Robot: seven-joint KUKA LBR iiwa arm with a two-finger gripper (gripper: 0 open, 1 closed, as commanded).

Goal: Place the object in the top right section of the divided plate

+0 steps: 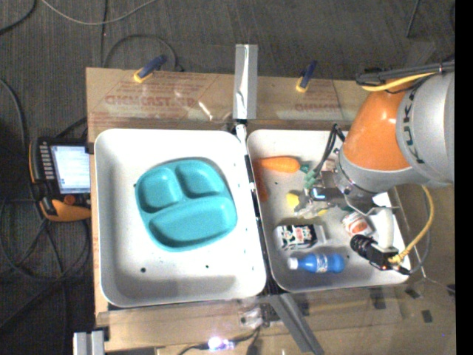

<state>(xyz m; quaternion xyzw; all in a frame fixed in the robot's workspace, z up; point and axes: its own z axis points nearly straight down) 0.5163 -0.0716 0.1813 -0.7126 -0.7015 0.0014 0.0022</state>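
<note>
A teal divided plate (186,202) lies in the left white bin (118,272), with two small sections at its far side and one large section nearer the front. My gripper (316,193) is low in the right bin (277,272), at its middle. It sits right over a small yellow and green object (301,200), which its body partly hides. An orange carrot (278,165) lies just left of and behind the gripper.
A black and white packet (298,234) and a blue bottle (318,262) lie at the front of the right bin. A red and white item (357,223) and a white cup (383,220) sit at its right. A tablet (68,170) rests left of the bench.
</note>
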